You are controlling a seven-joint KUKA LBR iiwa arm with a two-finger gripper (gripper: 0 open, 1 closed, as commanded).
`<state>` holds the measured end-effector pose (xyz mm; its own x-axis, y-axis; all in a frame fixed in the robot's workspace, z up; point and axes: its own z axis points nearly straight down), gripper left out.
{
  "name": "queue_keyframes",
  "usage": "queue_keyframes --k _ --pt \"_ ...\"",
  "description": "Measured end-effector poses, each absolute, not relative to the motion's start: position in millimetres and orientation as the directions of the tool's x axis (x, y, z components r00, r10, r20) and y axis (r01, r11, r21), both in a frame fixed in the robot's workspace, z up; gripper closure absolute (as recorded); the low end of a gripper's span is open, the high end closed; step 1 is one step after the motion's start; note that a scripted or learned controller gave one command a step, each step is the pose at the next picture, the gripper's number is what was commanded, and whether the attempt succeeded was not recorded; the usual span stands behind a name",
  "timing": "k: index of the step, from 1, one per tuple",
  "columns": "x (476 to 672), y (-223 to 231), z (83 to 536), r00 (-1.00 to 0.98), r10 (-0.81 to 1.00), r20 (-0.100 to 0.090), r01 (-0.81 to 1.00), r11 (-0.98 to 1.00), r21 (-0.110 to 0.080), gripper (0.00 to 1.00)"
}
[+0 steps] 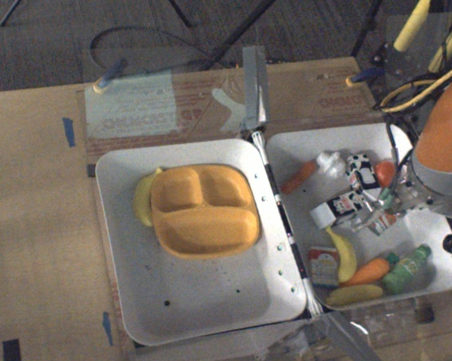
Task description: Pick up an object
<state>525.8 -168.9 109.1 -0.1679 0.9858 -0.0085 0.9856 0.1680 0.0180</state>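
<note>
The right bin point(400, 131) holds several items. At its back lie a carrot-like orange piece point(300, 177), a white bottle point(331, 163), a black-and-white carton point(360, 169) and a small red item point(384, 173). A white and dark carton point(337, 207) lies in the middle. Toward the front are a banana point(344, 254), a red and white box point(323, 266), a carrot point(366, 271), a green bottle point(406, 269) and a yellow piece point(353, 293). My gripper point(380, 215) hangs low over the middle of this bin, just right of the white and dark carton, with nothing visibly in its grasp.
The left bin point(198, 289) carries an orange divided tray point(204, 209) with a yellow banana-like item point(142, 200) tucked at its left side. The arm's orange band point(445, 136) and cables overhang the right bin's far right edge. A metal divider point(280, 218) separates the bins.
</note>
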Motion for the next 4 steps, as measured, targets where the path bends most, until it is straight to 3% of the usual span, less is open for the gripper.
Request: queue_keyframes --k 1,2,3,4 --pt "553.6 -127.4 205.5 -0.265 0.964 -0.001 0.964 0.265 0.003 1.0" --pt "483.4 -49.2 238.7 -0.147 0.989 0.002 0.989 0.147 -0.003 1.0" --pt "523.9 -38.3 196.0 -0.1 0.995 0.0 0.995 0.1 -0.002 1.0" --pt "525.0 -38.5 206.7 -0.1 0.995 -0.001 0.995 0.1 0.002 1.0"
